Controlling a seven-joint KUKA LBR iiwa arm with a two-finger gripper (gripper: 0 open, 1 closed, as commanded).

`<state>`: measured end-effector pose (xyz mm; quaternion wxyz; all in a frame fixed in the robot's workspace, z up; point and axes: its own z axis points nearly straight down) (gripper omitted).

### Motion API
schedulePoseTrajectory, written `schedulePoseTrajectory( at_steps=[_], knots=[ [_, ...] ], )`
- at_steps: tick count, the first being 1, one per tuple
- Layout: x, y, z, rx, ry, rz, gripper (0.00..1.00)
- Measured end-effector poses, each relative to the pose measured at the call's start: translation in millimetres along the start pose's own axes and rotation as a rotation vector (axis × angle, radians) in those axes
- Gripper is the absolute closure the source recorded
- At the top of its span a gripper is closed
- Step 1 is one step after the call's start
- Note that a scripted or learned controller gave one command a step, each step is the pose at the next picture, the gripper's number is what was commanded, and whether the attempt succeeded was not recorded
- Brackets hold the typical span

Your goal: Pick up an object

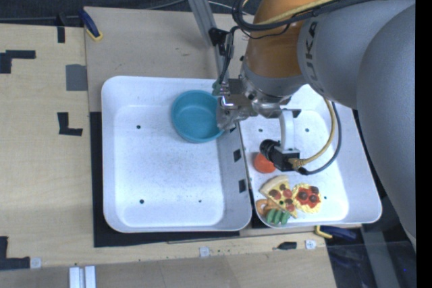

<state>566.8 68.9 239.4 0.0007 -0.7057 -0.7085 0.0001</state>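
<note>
A blue bowl (pixel 194 116) sits in the upper right corner of the left bin (pixel 135 165), close to the divider. My gripper (pixel 226 112) hangs right at the bowl's right rim, over the wall between the two bins. The grey arm with its orange band covers the upper part of the right bin (pixel 351 206). From this view I cannot make out whether the gripper touches the bowl's rim.
In the right bin lie a small orange-red piece (pixel 262 162), a toy pizza slice (pixel 291 196) and a green piece (pixel 275 216) near the front. A black cable fitting (pixel 278 153) hangs from the wrist above them.
</note>
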Motion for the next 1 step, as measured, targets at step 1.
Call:
schedulePoseTrajectory(
  at_steps=[1],
  knots=[
    [-2.3, 0.2, 0.0, 0.000, -0.001, 0.004, 0.00]
  ],
)
